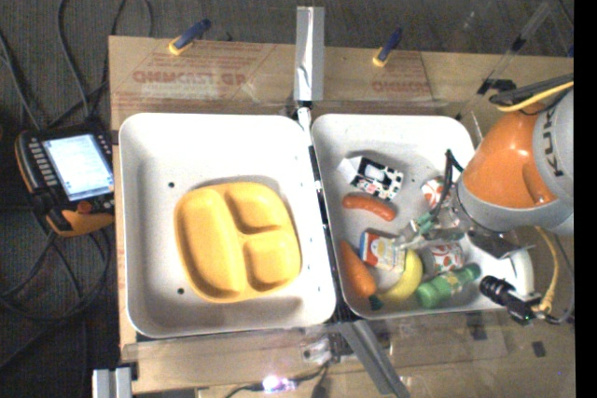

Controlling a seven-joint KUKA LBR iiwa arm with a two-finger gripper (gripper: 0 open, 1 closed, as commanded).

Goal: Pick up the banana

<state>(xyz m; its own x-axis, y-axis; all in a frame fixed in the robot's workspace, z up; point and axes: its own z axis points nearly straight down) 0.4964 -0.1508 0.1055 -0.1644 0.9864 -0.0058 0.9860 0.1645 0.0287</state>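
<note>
The gripper [431, 226] hung low over the right bin [328, 200], down among the clutter beneath the orange band of the arm [508, 177], but the wrist hid it and I could not tell how wide it stood or whether it had hold of anything.

Going from the left: the handheld controller [70, 168] with its lit screen lay off the bench on the floor side. Next came the left bin [149, 163], holding a yellow divided tray [241, 240] near its middle. Across the divider, in the right bin, an orange carrot [356, 269] lay along the near-left corner, a sausage [369, 207] above it, a black-and-white card [378, 176] further back. A small carton [381, 250] sat between the carrot and the banana [403, 276]. The banana itself lay near the bin's front wall, curved, touching the carton on one side and a green bottle [446, 285] on the other. A red-and-white can [432, 192] stood near the arm.

To my eye, the banana was tightly hemmed in. A clean pick would want the fingers straddling its narrow width, coming down at its middle where the curve shows free, angled so they slip between carton and bottle instead of nudging either.
</note>
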